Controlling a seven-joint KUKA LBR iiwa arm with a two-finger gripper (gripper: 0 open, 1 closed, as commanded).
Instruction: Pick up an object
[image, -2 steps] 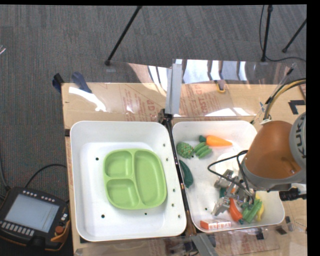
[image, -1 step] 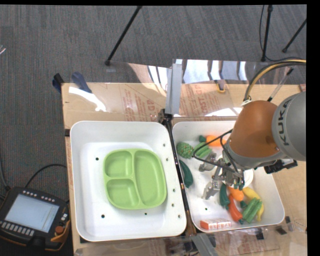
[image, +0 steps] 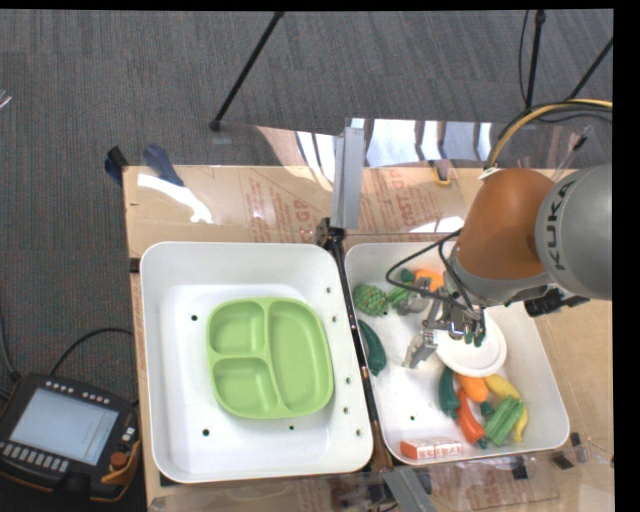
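The right bin (image: 540, 350) holds toy food. A knobbly green piece (image: 370, 298) and a dark green cucumber (image: 373, 346) lie at its left side. An orange piece (image: 429, 280) sits near the back. My gripper (image: 432, 338) hangs low over the bin's middle, its metal tip just left of a white round disc (image: 472, 353). Nothing can be made out in its grasp. In front of the disc lie a dark green piece (image: 447, 391), an orange carrot (image: 470, 422), a yellow banana (image: 506, 388) and a green bundle (image: 503, 418).
The left bin (image: 170, 300) holds a light green divided plate (image: 270, 357). A small red and white box (image: 432, 450) lies at the right bin's front wall. The arm's orange band (image: 505, 235) looms over the right bin's back. A tablet (image: 65, 430) sits on the floor at lower left.
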